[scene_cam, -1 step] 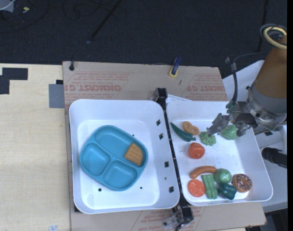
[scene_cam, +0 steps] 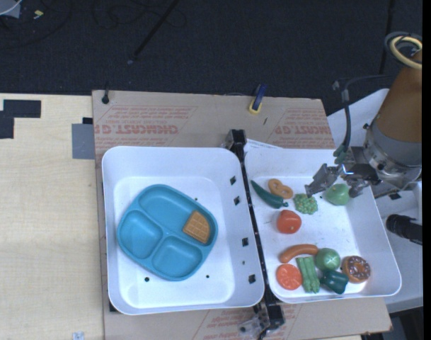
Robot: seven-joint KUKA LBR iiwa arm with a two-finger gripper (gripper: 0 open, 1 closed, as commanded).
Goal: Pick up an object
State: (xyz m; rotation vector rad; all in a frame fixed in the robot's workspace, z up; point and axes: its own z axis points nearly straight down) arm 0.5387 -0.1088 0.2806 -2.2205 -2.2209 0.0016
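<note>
Gripper (scene_cam: 333, 180): fingers spread, nothing between them, poised over right bin (scene_cam: 385, 250), upper part. Pale green toy (scene_cam: 337, 194): directly beneath fingertips, just right of broccoli (scene_cam: 306, 204). Approach: straight down.

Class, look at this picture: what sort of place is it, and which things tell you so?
Probably a robot lab test bench: a robot arm reaches over two white bins, one holding toy food, the other a blue plate, on taped-down cardboard.

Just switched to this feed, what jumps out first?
A blue divided tray fills the left bin, with a waffle-like piece in one compartment. The right bin holds scattered toy food, including a red tomato and a donut. The gripper sits over that bin's upper right.
</note>
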